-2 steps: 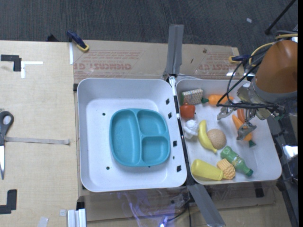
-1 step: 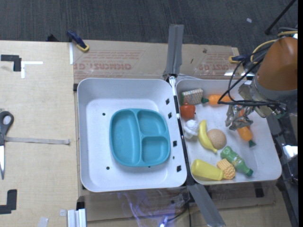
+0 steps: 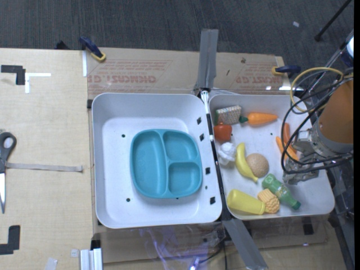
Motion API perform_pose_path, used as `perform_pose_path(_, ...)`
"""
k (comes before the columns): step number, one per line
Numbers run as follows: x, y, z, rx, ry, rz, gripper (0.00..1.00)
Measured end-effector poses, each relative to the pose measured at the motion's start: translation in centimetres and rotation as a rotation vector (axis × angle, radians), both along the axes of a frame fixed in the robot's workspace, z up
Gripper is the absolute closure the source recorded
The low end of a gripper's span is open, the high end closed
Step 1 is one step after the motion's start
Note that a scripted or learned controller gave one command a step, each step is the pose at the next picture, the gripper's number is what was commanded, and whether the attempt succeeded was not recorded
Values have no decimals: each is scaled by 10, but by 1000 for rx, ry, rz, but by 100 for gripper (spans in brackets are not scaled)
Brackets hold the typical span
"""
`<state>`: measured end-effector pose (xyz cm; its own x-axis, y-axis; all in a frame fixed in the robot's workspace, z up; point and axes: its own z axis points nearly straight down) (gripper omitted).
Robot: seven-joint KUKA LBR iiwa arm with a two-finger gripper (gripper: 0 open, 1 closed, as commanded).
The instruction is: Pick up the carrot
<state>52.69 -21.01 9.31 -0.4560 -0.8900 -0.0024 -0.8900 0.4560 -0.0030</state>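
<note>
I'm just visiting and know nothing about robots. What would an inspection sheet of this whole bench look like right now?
Surface: two white bins side by side; left bin holds a teal divided plate.
Job's things: carrot lies near the back of the right bin, untouched.
Clutter: banana, green bottle, corn cob, yellow piece, brown ball, red piece, all in the right bin.
Claw: claw hangs over the right bin's right side, nothing seen held.
Cables: yellow and black loops by the arm.
Surroundings: scissors on the wooden bench at left; cardboard behind the bins.
</note>
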Motion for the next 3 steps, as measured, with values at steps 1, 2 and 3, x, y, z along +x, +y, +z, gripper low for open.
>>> perform_pose_path(1,6,72,177,1,-4,24,100)
perform_pose_path(2,37,117,167,3,-1,-258,100)
perform_pose_path(3,76,16,281,2,-3,-96,100)
